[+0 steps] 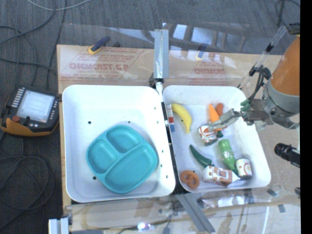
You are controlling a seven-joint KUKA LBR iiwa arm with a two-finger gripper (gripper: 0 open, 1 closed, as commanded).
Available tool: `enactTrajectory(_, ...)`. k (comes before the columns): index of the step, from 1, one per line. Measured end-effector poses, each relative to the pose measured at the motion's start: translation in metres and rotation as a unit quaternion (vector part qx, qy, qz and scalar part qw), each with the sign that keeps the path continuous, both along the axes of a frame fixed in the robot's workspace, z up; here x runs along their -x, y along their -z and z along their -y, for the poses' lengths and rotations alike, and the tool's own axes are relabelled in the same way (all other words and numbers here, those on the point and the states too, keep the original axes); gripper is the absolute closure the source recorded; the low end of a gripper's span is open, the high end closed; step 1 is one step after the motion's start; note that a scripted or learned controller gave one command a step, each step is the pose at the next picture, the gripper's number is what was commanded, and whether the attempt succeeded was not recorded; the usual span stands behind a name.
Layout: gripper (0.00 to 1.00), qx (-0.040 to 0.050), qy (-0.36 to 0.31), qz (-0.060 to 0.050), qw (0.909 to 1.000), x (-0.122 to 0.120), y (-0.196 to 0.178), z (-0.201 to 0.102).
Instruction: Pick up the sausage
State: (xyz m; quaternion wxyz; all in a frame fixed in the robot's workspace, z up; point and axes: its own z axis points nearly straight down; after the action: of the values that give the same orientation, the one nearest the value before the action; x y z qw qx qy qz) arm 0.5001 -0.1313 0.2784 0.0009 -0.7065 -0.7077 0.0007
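Note:
The sausage [220,107] is a small reddish-brown piece in the upper middle of the right bin [253,130]; it lies right beside an orange carrot [213,113]. The arm comes in from the right, and my gripper [223,121] slants down to the left just below the sausage, over a white and orange toy car [207,133]. I see nothing held in the gripper.
The right bin also holds a banana [182,116], a green bottle [225,152], a dark green chili [200,155], a brown pretzel [190,179], a small can [243,167] and a second toy car [217,175]. In the left bin [78,111] lies a teal divided plate [122,158].

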Motion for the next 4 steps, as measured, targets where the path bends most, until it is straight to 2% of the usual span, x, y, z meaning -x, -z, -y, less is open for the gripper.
enactTrajectory(1, 0.00, 0.0008, -0.004, 0.000, 1.0000, -0.067, 0.057, 0.052)
enactTrajectory(2, 0.00, 0.0003, 0.030, 0.000, 0.9995, -0.134, 0.080, 0.076)
enactTrajectory(3, 0.00, 0.0022, 0.145, 0.000, 0.9895, -0.168, 0.078, 0.086)
enactTrajectory(4, 0.00, 0.0020, -0.013, 0.001, 0.9999, -0.161, 0.047, 0.085)
